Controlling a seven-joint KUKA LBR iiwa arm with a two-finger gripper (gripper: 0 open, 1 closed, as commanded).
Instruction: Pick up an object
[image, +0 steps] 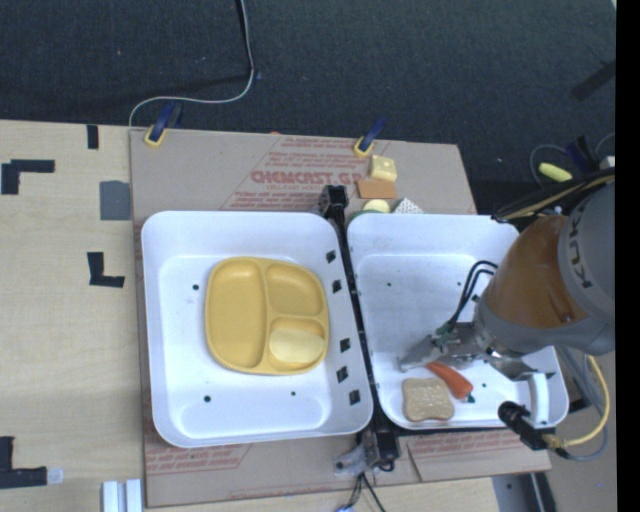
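Two shallow white bins sit side by side on a cardboard sheet (300, 175) laid over the desk (60, 300). Left bin (170, 400), centre-left of the frame: one yellow divided plate (267, 315) with three compartments, lying flat in the middle of the bin floor. Right bin (420, 250), centre-right of the frame: two loose items at its lower edge, namely one tan slice of bread (428, 400) and one orange carrot-like piece (452, 379), the carrot lying just above and right of the bread, close beside it. One arm (545, 290) enters from the right edge of the frame, its orange band over the right half of the bin. One gripper (425, 352) points leftward just above the carrot and the bread; whether it is released or clenched cannot be told, and nothing is seen grasped in it. Above the bins, near top centre: two clamps (160, 127) on the cardboard's upper edge, and a cluster of small blocks (379, 182).
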